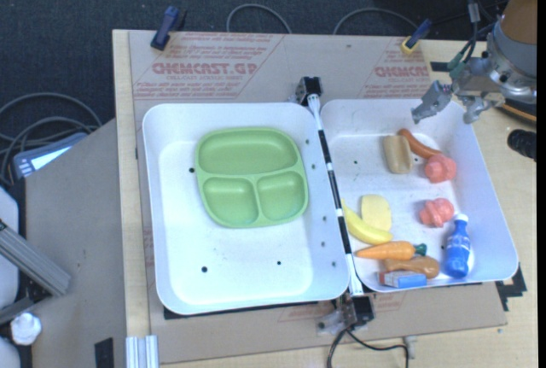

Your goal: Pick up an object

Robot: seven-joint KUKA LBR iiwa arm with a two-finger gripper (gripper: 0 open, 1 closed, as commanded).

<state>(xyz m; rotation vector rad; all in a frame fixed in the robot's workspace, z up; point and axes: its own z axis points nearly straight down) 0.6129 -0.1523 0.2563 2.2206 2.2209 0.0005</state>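
- The pincer (450,104) hangs over the far right corner of the right bin (490,178). Its two fingers are spread apart, with nothing between them.
- The task names no particular item. The likeliest candidates are the ones nearest the pincer: a tan bread roll (395,154) and an orange-red sausage (420,144), lying just beside each other in the far half of the bin.
- Both lie below and a little nearer the camera than the pincer, the sausage closer to it.
- They look like toy food, so probably light and fairly stiff, perhaps a little slick. I would take the roll across its narrow width, at mid-length.
- A pink lump (440,169) touches the sausage's near end and could be nudged by a sloppy approach.
- Farther off along the near edge lie a banana (363,229), a carrot (386,252) and a blue bottle (458,248), crowded and harder to isolate.
- The left bin (171,264) holds a green divided plate (252,177): flat, awkward to pinch.
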